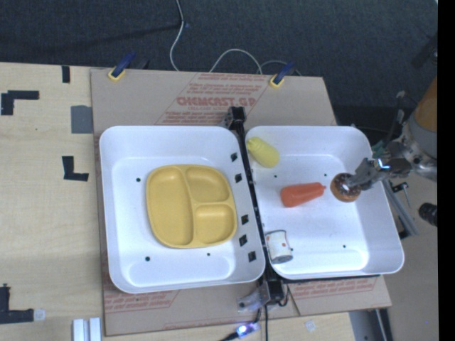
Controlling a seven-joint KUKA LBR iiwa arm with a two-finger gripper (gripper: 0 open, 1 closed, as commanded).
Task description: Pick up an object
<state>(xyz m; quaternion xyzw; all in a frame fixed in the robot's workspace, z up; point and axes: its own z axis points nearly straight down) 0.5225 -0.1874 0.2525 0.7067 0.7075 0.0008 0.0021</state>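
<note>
Hovering at three o'clock over carrot (302, 194): light, stiff, slick; gripping mid-body looking best. Claw (348, 186) state: cannot tell.

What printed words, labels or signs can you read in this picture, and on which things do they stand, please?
"CHEMCAST GP": red print on the brown board under the two white bins, beyond the left bin.
Further red print on that board, above this line and along its near edge: too small and blurred to read.
Small can in the right bin: label unreadable.
</note>
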